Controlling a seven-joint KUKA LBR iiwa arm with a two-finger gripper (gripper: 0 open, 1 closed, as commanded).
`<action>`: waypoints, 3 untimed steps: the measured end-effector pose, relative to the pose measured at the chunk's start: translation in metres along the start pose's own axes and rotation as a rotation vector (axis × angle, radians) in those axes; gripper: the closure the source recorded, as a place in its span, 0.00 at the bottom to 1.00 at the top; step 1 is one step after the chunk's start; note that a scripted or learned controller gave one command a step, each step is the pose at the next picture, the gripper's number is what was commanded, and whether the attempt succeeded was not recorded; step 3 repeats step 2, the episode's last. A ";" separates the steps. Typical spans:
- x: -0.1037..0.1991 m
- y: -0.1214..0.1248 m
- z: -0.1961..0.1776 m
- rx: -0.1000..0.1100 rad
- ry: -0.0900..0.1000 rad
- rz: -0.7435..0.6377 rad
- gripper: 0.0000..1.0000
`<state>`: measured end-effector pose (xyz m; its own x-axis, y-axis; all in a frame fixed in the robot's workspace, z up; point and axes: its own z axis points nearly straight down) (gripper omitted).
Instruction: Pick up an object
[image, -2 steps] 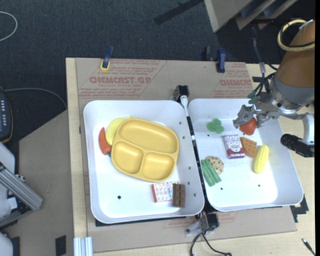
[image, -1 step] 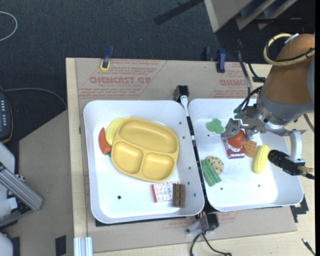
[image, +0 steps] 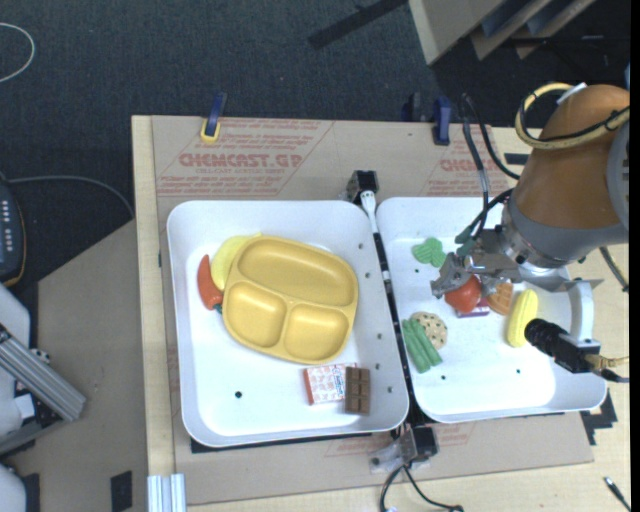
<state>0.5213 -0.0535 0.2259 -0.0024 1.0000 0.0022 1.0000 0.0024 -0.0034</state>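
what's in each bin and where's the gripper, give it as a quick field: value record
left bin: yellow divided tray, red item at the tray's left edge, small packet, brown bar
right bin: green piece, cookie, green beans, red item, yellow item
gripper: low over the right bin, at the red item
grasp: cannot tell

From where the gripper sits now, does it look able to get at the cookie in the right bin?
Probably yes. The cookie lies uncovered, close beside the gripper, with only green beans touching its lower edge.
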 end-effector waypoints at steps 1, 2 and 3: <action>0.008 -0.006 -0.004 -0.001 0.000 0.001 1.00; -0.010 -0.008 -0.005 -0.002 -0.002 0.004 1.00; -0.010 -0.008 -0.005 -0.002 -0.002 0.004 1.00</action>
